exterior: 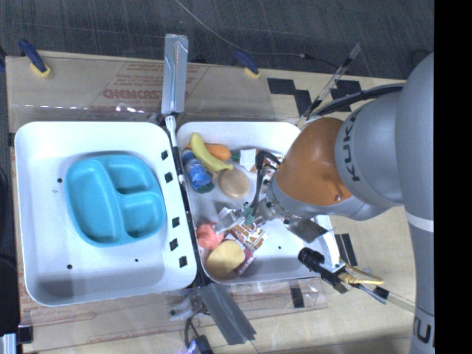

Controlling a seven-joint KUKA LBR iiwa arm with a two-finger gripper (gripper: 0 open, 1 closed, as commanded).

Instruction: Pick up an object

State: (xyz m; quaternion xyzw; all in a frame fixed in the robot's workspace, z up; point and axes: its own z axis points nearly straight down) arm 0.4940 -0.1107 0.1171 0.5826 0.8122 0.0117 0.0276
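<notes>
Snack packet [247, 240] lies in the right bin [284, 268]; the pincer [249, 216] hovers just above, its grip state unclear.

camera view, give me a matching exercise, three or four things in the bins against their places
Things:
1. blue divided plastic tray
2. yellow toy banana
3. yellow toy lemon
4. blue plastic bottle

Places:
A. near end of the right bin
B. alone in the left bin
C. far end of the right bin
D. right bin, by the divider, just below the banana

Pairs: 1-B, 2-C, 3-A, 4-D
</notes>
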